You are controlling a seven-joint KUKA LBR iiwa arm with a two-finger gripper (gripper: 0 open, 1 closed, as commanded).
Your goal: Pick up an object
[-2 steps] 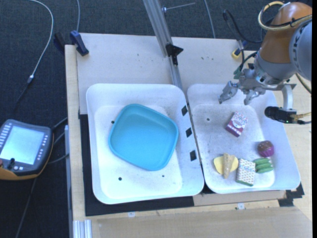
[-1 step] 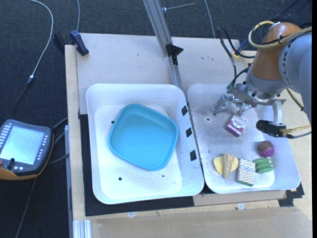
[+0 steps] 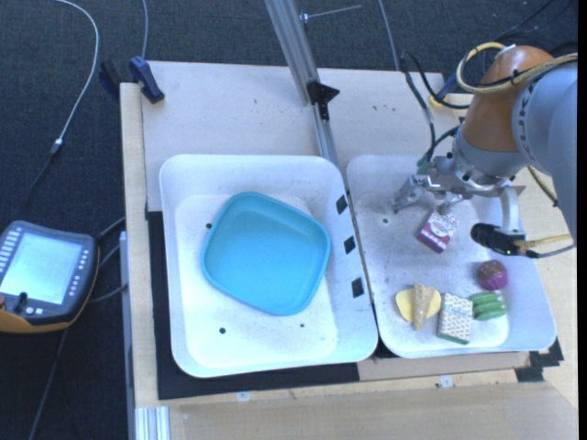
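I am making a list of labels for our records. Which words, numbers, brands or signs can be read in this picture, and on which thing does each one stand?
No text can be read.
Purple packet below the pincer: has a light label, too blurred to read.
Pendant on the floor at left: lit screen, too small to read.
Checked block: pattern only, no letters visible.
Blue plate: plain.

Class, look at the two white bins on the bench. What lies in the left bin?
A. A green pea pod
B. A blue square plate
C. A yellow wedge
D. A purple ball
B: the blue square plate lies by itself in the left bin, while the small toy items sit in the right bin.
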